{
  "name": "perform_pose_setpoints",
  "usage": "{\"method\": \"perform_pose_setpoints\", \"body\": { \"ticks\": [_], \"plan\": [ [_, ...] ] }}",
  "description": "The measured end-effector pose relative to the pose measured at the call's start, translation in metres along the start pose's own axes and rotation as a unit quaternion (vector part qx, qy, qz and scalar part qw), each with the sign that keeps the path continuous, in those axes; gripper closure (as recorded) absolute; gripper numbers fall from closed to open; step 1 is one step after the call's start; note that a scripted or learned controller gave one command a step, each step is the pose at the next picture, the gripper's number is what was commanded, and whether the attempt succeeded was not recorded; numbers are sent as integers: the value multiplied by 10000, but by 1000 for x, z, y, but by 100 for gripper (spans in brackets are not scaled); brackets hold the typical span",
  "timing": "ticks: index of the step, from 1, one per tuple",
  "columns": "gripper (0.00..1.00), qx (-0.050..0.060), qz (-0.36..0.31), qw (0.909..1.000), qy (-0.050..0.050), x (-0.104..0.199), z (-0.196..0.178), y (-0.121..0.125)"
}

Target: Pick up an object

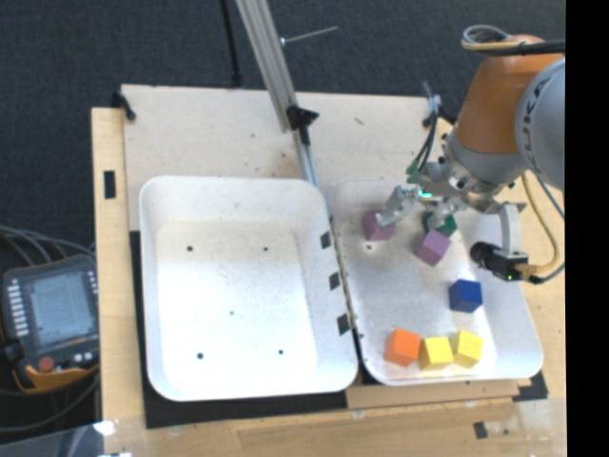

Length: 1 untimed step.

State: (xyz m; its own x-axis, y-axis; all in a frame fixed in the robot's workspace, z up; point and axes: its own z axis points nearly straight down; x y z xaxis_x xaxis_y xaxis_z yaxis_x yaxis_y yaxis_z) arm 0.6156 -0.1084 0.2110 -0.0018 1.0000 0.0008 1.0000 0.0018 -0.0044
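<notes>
On your far left a pendant sits off the surface, well left of the left bin. Take the right bin as your landmark: every block lies in it, so that is where the arm works. Just inside its left wall near the top sits a purple block, with one pincer finger touching or just above it. You can see the pincer spread open, gripping nothing; it hovers low over the bin's upper part. Under it, toward the middle, a second purple block lies tilted, a green piece just above it. Along the bin's front edge an orange block and two yellow blocks line up touching; a blue block sits above them. Probably the left purple block is the target, being closest to that finger.
</notes>
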Motion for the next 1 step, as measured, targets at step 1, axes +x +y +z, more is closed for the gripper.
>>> {"method": "perform_pose_setpoints", "body": {
  "ticks": [1],
  "plan": [
    [0, -26, 2, 10000, -1, 0, -3, 1]
  ]
}}
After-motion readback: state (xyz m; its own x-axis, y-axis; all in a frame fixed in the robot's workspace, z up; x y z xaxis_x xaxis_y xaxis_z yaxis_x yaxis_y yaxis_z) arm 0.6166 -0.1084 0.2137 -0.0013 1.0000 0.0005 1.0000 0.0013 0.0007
